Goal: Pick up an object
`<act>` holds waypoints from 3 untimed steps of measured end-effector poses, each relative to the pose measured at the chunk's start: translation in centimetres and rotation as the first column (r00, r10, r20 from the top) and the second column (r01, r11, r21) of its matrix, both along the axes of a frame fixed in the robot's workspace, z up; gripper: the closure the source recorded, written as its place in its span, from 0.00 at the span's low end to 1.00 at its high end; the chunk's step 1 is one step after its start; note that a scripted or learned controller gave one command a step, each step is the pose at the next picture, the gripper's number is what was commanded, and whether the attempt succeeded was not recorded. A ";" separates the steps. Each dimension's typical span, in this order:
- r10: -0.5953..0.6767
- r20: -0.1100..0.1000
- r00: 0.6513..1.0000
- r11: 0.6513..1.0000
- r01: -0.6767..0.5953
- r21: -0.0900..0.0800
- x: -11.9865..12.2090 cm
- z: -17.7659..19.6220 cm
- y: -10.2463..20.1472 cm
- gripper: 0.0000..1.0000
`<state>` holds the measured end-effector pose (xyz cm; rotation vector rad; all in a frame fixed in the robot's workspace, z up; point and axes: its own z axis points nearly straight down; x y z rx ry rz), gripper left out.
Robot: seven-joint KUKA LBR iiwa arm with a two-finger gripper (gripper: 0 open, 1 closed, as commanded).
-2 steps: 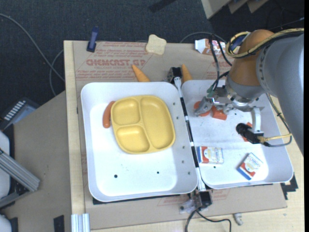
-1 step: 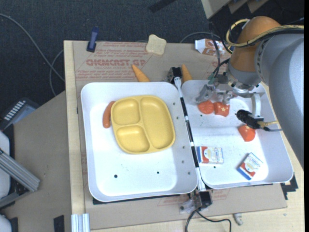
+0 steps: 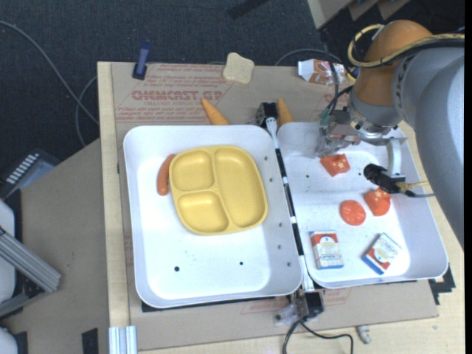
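Camera view: looking down at a slant on a bench [image 3: 74, 220] bearing two shallow white bins.
Arm: the grey arm with its orange band [image 3: 383, 65] is reaching in from the upper right of the frame, its wrist pointing down over the upper part of the right white bin [image 3: 420, 264].
Gripper: the two-finger gripper [image 3: 333, 144] is hanging just above a small red block-shaped toy [image 3: 335, 165]; how wide the claw is standing cannot be told, and contact with the toy cannot be told either.
Right bin contents: the red block toy is lying near the upper middle; a round red tomato-like piece [image 3: 352, 212] and a red chunk [image 3: 378, 201] are sitting just beside each other at centre; a small red-and-white carton [image 3: 326, 249] and a white, red and blue packet [image 3: 381, 253] are lying near the lower edge.
Left white bin [image 3: 147, 271]: a yellow plastic three-compartment tray [image 3: 217, 189] is resting in the upper middle, with an orange-red sausage-shaped toy [image 3: 162, 175] touching its left side.
Open room: bare floor is showing in the lower part of the left bin and along the left wall of the right bin.
Outside the bins: a tan bread-slice toy [image 3: 238, 67], an orange carrot-like piece [image 3: 214, 112] and a blue clip [image 3: 140, 60] are lying on the brown printed cardboard [image 3: 177, 87] along the top.
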<state>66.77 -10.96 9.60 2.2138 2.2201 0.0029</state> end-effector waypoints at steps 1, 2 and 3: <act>0.000 -0.001 1.000 1.000 0.000 0.000 0.0 -0.1 0.0 0.00; -0.003 -0.008 1.000 1.000 0.003 0.003 -2.9 -0.6 -2.2 0.00; -0.003 -0.005 1.000 1.000 0.003 0.002 -2.9 0.5 -2.2 1.00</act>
